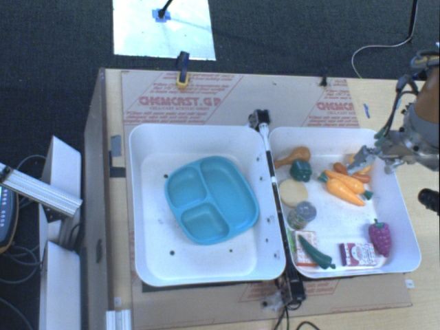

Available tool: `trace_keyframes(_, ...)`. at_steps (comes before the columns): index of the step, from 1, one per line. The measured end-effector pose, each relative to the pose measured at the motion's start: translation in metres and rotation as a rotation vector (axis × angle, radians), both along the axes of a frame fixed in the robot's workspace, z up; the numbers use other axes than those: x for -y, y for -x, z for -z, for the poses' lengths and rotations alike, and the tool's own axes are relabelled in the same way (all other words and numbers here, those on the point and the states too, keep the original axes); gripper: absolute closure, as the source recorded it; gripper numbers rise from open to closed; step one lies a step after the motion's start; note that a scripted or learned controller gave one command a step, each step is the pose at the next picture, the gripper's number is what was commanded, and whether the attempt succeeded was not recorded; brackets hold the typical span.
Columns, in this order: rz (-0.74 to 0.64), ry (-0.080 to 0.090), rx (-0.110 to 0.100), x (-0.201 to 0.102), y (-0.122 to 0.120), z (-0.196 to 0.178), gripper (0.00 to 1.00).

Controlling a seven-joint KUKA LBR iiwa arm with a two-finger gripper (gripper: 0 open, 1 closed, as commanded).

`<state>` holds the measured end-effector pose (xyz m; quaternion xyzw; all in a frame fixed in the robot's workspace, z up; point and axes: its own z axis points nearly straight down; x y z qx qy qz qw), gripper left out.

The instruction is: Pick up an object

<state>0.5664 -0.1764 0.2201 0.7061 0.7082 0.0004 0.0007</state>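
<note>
My bins are smooth white plastic; the blue tray is glossy plastic; the surface is matt board.

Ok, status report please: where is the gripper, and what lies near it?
Gripper over right bin, far corner. Just above the toy carrots. Purple grapes and broccoli lie apart. Blue divided plate in left bin.

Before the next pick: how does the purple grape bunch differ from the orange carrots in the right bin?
The grape bunch is purple, short and knobbly; the carrots are orange, long and tapered. The grape bunch lies alone near the bin's right wall toward the front, while the carrots lie bunched together further back, close under the end effector. Both are toy foods resting on the floor of the right bin.
</note>
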Motion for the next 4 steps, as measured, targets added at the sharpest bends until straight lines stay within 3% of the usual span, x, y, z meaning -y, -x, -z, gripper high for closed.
trace_keyframes(1, 0.0, 0.003, 0.011, -0.004, -0.019, 0.112, 0.0)
trace_keyframes(2, 0.005, 0.014, 0.022, -0.013, -0.007, 0.126, 0.0)
trace_keyframes(3, 0.004, 0.01, 0.021, -0.014, -0.008, 0.115, 1.0)
trace_keyframes(4, -0.002, -0.001, 0.0, -0.052, -0.017, 0.124, 1.0)
